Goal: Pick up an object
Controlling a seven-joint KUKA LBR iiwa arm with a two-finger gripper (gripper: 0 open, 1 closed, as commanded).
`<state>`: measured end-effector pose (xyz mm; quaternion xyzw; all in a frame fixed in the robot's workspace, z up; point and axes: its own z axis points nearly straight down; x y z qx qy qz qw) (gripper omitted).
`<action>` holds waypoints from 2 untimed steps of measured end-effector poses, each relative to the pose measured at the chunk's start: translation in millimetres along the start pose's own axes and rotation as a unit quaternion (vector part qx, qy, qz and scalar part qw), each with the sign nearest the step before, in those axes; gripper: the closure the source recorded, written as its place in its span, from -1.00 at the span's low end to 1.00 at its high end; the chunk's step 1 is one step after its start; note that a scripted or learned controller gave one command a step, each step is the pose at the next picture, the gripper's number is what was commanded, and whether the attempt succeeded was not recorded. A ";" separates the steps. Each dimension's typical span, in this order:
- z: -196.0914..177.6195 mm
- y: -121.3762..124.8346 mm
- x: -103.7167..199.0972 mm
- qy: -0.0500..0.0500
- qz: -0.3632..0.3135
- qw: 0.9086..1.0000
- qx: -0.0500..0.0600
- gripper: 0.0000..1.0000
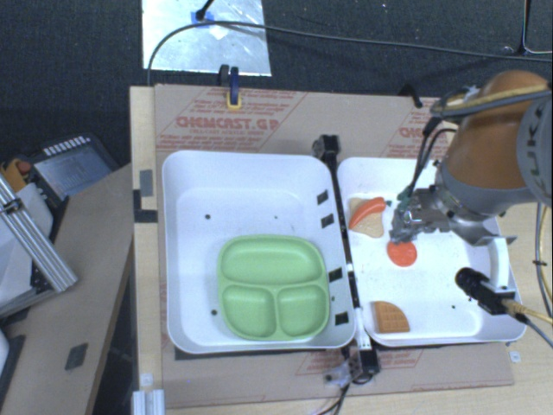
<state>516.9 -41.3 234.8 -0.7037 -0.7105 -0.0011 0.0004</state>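
While the gripper [404,230] is hanging low in the right bin [449,314], you're looking at a red round piece [402,253] sitting just under its tip, touching or nearly so. Can't tell whether anything is being gripped, or how the end effector is set; too small and dark to read. The piece is prob. light, hard plastic, smooth, so it's likely slipping if you're pinching off-centre: go across its widest part. Other options are lying near: an orange carrot-like piece [367,210] up-left, a tan waffle-like piece [390,317] at the near wall. A green divided plate [273,285] is sitting in the left bin [199,188].
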 end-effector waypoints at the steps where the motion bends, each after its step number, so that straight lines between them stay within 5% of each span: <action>1: 10.0 13.8 46.6 0.000 0.000 1.000 0.000 1.00; 2: 2.3 15.7 98.7 0.000 0.000 1.000 0.000 1.00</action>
